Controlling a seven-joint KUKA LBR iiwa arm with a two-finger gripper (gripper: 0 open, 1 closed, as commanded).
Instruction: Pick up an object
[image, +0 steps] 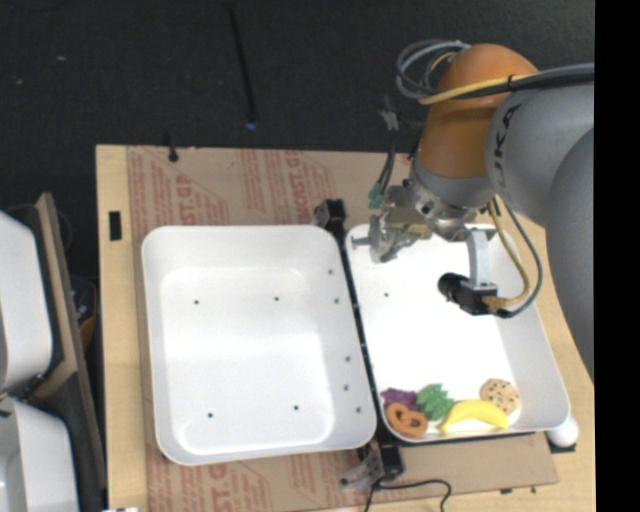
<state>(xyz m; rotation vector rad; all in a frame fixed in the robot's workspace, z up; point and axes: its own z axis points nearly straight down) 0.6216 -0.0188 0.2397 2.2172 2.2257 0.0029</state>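
Several small toy foods lie along the near edge of the right bin (530, 350): purple grapes (399, 398), an orange ring-shaped piece (407, 422), a green leafy piece (435, 400), a yellow banana (472, 415) and a speckled cookie (499, 396). My gripper (384, 243) hangs below the orange band at the far left corner of the right bin, well away from the toys. Nothing shows in it.
The left bin (160, 290) sits beside the right one, their rims touching down the middle. A black part on a cable (466, 291) hangs from the arm over the right bin. Brown cardboard (230, 190) covers the bench behind the bins.
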